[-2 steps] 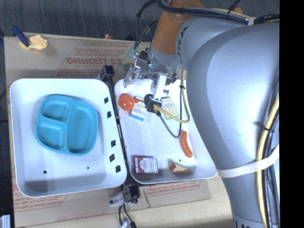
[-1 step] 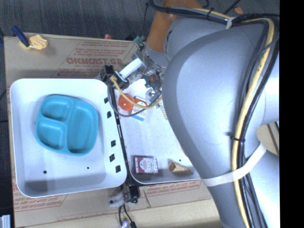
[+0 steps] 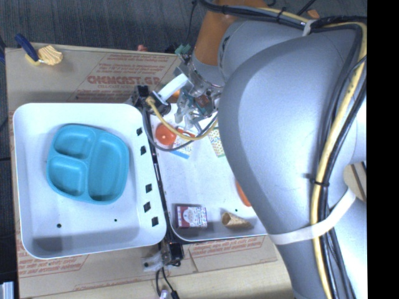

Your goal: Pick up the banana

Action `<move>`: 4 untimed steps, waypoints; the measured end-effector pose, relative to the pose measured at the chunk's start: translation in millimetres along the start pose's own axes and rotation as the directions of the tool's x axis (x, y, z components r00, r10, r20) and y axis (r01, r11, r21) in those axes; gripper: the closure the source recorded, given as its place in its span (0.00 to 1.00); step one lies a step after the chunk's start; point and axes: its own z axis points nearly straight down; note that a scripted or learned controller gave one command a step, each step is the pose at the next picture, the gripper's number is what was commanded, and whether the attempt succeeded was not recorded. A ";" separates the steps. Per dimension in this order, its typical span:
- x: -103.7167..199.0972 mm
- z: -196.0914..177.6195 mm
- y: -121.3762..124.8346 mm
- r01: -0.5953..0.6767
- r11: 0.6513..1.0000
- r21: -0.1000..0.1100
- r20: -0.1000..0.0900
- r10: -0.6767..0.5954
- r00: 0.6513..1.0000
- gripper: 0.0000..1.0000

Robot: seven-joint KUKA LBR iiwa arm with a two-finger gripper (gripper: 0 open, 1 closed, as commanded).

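Observation:
My gripper [image 3: 190, 104] hangs over the far left corner of the right bin [image 3: 199, 185], below the orange wrist band [image 3: 215, 27]. A thin yellow curved shape [image 3: 161, 112] lies just left of and under the gripper; I cannot tell whether it is the banana or a cable. An orange ball [image 3: 164, 135] rests in the bin right beside it. The grey arm [image 3: 287, 129] covers most of the right bin's right half and hides what lies there.
The left bin [image 3: 37, 229] holds a blue divided plate [image 3: 87, 162]. In the right bin, a small brown box [image 3: 190, 217] and a tan piece [image 3: 235, 220] lie near the front wall, an orange object [image 3: 242, 196] peeks from under the arm, and a patterned card [image 3: 216, 143] lies mid-bin.

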 end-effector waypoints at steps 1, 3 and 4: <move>0.4 -9.5 -1.5 0.009 1.000 0.004 0.004 -0.009 1.000 1.00; -19.9 14.5 -121.0 -0.130 0.992 -0.004 -0.003 0.130 0.992 1.00; -20.1 4.2 -120.2 -0.126 0.992 -0.004 0.000 0.126 0.992 1.00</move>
